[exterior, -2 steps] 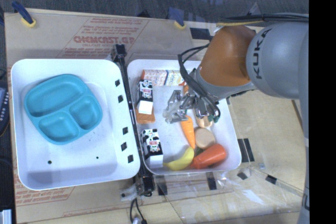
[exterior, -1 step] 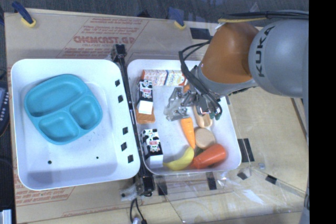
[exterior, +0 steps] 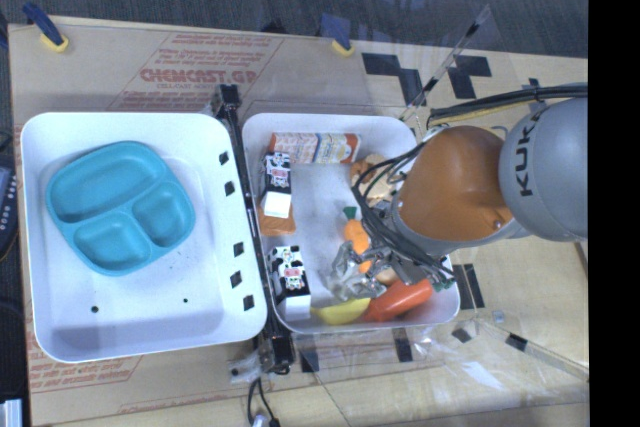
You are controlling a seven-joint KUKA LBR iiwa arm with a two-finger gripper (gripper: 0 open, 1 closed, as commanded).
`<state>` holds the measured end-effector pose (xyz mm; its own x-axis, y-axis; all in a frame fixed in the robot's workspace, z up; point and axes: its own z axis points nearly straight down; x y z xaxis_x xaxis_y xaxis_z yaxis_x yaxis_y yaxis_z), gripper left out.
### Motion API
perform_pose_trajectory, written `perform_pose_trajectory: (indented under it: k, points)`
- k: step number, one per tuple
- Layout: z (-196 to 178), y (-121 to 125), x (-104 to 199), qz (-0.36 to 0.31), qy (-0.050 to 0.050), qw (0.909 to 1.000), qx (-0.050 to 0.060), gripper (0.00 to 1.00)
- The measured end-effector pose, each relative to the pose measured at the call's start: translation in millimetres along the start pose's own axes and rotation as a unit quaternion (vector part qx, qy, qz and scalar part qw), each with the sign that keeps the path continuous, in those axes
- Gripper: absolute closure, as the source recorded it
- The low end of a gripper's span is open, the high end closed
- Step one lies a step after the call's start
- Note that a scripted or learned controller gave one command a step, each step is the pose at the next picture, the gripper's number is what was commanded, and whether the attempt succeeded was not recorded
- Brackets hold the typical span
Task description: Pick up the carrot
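The carrot point(exterior: 355, 235) is a short orange piece with a green top, lying in the middle of the right bin point(exterior: 320, 190). My gripper point(exterior: 358, 273) hangs low over the bin just in front of the carrot, touching or nearly touching its near end. The wrist and its cables cover part of the carrot, so I cannot see whether anything is held.
Around the gripper lie a red-orange long item point(exterior: 402, 298) and a yellow banana point(exterior: 340, 312) at the front wall. Small cartons point(exterior: 277, 172) point(exterior: 290, 270), an orange-topped block point(exterior: 276, 207) and a flat packet point(exterior: 315, 147) line the left and back. The left bin holds a blue divided plate point(exterior: 118, 205).
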<state>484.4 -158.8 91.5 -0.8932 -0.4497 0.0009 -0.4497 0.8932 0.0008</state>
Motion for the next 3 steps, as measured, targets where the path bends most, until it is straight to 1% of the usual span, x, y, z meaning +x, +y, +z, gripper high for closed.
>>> perform_pose_trajectory:
  k: [1, 2, 3]
  points:
    - [-133.9, 61.1, -57.1, 0.086, -0.007, 0.9963, 0.003, 1.0]
    - [-60.3, 35.1, -21.7, 0.176, 0.001, 0.9844, -0.001, 1.0]
    - [-69.1, 56.3, -37.9, 0.27, -0.002, 0.9628, 0.0, 1.0]
